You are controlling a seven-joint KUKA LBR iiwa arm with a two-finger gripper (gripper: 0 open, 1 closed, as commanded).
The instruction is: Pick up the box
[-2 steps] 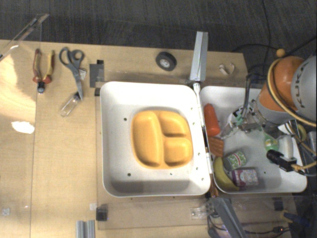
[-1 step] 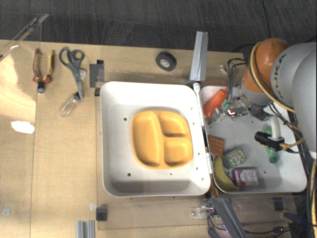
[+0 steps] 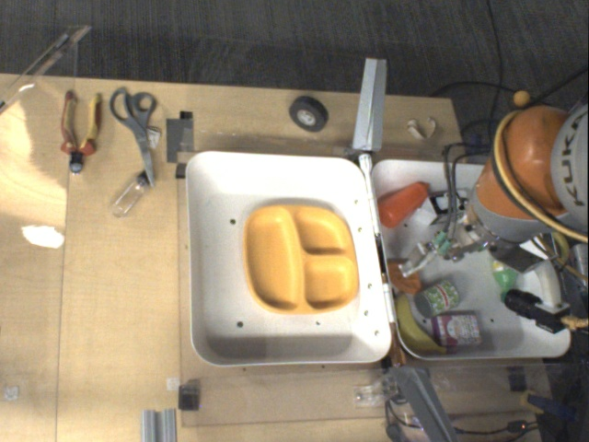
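Several items crowd the right white bin [image 3: 543, 343]; the claw [image 3: 433, 251], fingers apart and empty, could snag the green can [image 3: 440, 296] beside the purple box [image 3: 456, 328].

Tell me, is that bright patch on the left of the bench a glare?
Camera view: yes, glare washes the wooden bench near the pliers; the yellow tray is evenly lit; the gripper looks slightly blurred.

A robotics lab or workshop: a pale plywood table [image 3: 110, 293] on dark grey carpet [image 3: 230, 17] carries red-handled pliers [image 3: 78, 127], grey-handled steel scissors [image 3: 138, 122], a black tape roll [image 3: 308, 112], and two shallow white plastic bins [image 3: 212, 274] bracketed in place.
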